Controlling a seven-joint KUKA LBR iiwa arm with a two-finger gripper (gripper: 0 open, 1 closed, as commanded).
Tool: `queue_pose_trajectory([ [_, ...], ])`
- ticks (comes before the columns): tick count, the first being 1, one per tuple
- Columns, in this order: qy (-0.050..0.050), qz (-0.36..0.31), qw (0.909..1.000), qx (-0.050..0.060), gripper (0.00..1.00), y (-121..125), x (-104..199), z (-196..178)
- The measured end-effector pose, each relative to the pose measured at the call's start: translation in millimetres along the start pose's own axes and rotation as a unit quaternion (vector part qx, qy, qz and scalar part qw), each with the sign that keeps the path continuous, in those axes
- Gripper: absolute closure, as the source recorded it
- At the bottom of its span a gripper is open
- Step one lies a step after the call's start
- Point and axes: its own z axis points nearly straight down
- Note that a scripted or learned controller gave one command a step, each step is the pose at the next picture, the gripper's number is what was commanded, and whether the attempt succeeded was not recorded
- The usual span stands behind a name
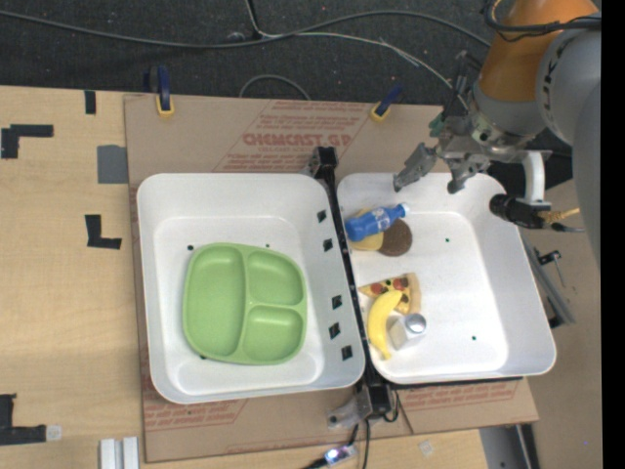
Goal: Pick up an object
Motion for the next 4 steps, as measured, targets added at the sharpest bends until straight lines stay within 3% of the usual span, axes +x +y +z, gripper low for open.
queue_pose_trajectory([
  [1,-0.001,-0.002,1.0000,-0.007,0.00,3,0,-9],
  [4,-0.001,-0.002,1.0000,-0.008,0.00,-5,-4,115],
])
